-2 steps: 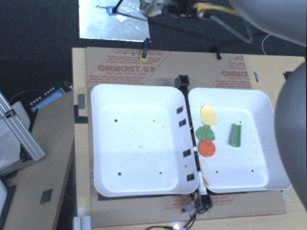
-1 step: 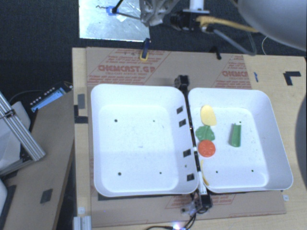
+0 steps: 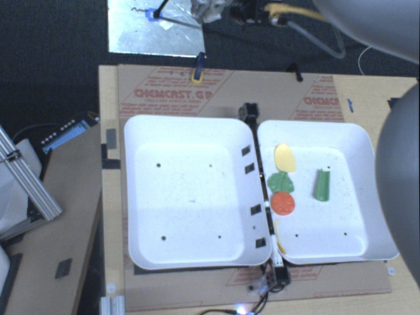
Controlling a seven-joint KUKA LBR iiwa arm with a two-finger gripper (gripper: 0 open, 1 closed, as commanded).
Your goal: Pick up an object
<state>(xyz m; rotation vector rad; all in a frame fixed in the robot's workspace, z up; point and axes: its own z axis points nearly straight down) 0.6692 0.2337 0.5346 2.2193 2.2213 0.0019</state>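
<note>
Fingers: can't tell, released or clenched. The gripper [image 3: 210,2] is blurred and cut by the top edge. It sits up top, beyond the bins, over the near edge of a shiny metal sheet [image 3: 154,15], well apart from every object. Nothing visible in it.

Candidates to pick are all in the right bin [image 3: 357,143], left half:
- pale yellow piece [image 3: 284,157], nearest the far wall
- green leafy piece [image 3: 280,181], just below it, touching or nearly so
- red-orange disc [image 3: 283,203], next down, touching the leafy piece's lower edge
- green block [image 3: 321,184], standing apart to the right of that column, long axis running near to far
- thin yellow sliver [image 3: 280,243] against the bin's left wall, near the front corner; shape unclear

The left bin [image 3: 141,143] sits beside it, walls touching along the middle seam, with black clips [image 3: 248,168] spaced along that seam.

Both bins rest on a cardboard sheet [image 3: 170,87] printed "CHEMCAST GP" in red. A yellow-and-blue clamp [image 3: 197,71] sits on its far edge.

Grey arm [image 3: 400,195] is out of focus, covering the right side and the top right corner. A yellow cable [image 3: 295,10] runs beside the wrist.

Aluminium extrusion [image 3: 26,182] lies at a slant at far left, off the bench.
</note>
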